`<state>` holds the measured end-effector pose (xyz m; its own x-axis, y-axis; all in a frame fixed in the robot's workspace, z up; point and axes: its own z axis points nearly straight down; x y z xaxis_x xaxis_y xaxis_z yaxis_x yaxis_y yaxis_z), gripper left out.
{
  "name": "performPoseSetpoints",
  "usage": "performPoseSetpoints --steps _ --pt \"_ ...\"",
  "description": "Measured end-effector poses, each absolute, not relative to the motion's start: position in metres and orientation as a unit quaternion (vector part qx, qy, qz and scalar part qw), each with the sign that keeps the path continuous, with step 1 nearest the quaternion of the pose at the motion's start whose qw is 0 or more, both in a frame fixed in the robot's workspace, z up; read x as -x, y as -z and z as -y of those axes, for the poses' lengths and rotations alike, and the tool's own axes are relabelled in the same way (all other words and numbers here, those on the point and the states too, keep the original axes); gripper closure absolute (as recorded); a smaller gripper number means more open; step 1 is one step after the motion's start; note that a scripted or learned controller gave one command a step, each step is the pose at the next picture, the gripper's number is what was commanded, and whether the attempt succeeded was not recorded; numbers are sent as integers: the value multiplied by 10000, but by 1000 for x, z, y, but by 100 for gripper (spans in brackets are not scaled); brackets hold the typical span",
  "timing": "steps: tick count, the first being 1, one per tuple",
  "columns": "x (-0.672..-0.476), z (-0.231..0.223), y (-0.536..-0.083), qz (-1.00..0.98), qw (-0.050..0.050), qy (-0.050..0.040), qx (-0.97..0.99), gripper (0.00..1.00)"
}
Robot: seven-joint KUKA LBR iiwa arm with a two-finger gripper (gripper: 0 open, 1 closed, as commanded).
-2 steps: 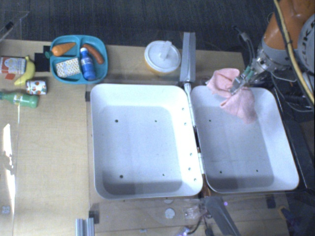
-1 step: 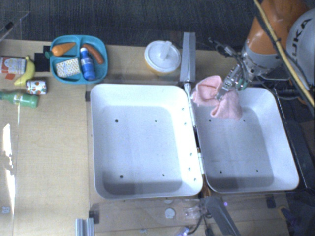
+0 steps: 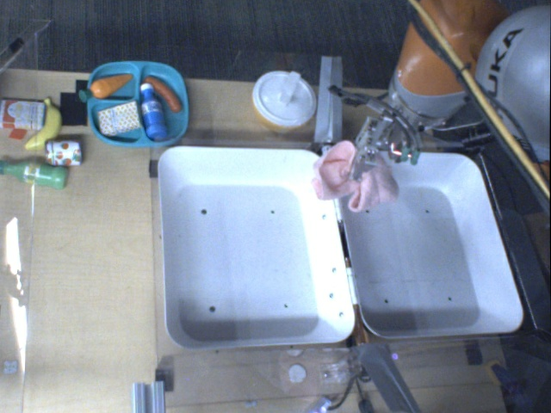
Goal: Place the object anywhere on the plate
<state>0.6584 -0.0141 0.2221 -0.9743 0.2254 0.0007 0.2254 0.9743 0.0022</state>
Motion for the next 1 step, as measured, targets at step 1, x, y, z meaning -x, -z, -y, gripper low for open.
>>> performPoseSetpoints --steps 1 --pt "-669 -42 -223 10000 -15 13 22 100"
